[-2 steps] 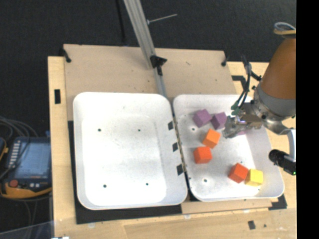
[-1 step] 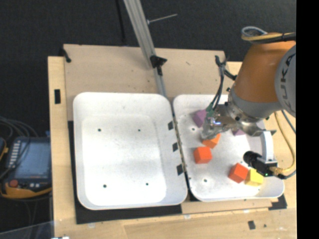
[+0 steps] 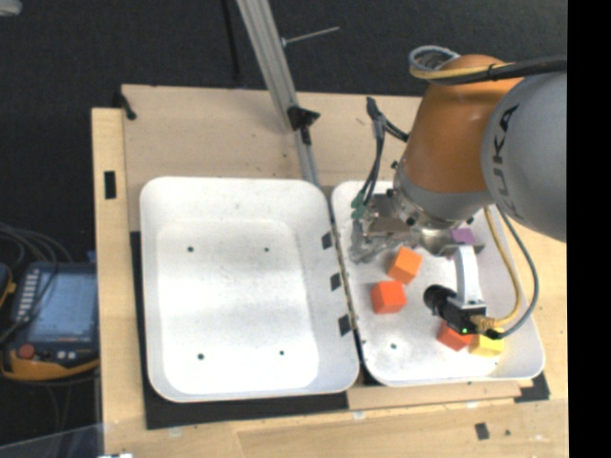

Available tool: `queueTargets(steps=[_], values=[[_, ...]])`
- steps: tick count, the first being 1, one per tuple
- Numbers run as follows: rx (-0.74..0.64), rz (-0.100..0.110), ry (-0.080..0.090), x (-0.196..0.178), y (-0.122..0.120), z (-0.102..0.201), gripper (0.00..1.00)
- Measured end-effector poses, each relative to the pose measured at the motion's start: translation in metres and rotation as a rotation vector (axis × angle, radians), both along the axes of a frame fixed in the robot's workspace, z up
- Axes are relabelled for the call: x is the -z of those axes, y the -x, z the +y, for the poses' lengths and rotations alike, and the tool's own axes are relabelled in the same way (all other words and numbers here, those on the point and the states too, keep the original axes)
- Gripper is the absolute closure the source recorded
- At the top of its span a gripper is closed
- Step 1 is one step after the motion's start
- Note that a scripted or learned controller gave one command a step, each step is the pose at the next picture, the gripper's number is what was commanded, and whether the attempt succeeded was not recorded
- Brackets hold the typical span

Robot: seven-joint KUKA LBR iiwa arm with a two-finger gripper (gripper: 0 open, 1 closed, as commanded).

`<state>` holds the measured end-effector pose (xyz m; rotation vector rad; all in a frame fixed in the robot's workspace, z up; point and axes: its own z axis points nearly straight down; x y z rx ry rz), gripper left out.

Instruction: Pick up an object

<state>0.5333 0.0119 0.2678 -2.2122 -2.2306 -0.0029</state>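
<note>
In the right bin (image 3: 420, 370), my gripper (image 3: 365, 241) hangs low near the left wall, under the grey and orange wrist. An orange cube (image 3: 405, 264) lies just right of the gripper, apart from it. A darker orange-red cube (image 3: 387, 297) sits a little nearer the front, below the gripper. Further right, near the front corner, are a red block (image 3: 452, 337) and a small yellow piece (image 3: 488, 345). A purple piece (image 3: 463, 237) peeks out from under the wrist. The wrist hides the back of this bin.
The left bin (image 3: 239, 284) stands beside the right one, joined by a black-clipped divider (image 3: 341, 284). A slanted metal pole (image 3: 277, 74) rises behind the bins. A teach pendant (image 3: 52, 318) lies off the bench at the left.
</note>
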Motion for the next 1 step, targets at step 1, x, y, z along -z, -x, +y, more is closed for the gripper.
queueTargets(steps=[1], values=[[0.003, 0.004, 0.001, 0.0189, -0.0008, 0.0447, 1.00]])
